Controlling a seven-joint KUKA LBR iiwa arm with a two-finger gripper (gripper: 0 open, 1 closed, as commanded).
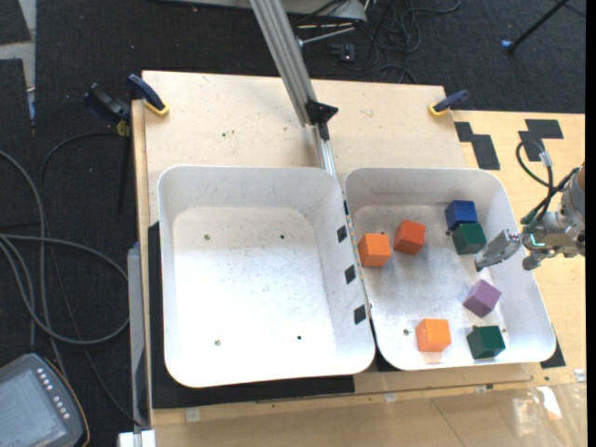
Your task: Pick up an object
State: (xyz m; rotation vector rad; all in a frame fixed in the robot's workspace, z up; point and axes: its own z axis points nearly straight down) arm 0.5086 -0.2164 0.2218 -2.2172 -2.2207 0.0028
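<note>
The right bin holds several cubes. An orange cube and a red-orange cube sit near its middle. A blue cube touches a dark green cube toward the right wall. Nearer the front lie a purple cube, a second orange cube and a second green cube. My gripper hangs over the bin's right rim, just right of the dark green cube and above the purple one. It is open, with nothing between its fingers.
The left bin stands beside the right one. A slanted metal pole reaches down to the bins' back edge. Blue-and-yellow clamps grip the bench's back corners. Cables lie on the floor to the left.
</note>
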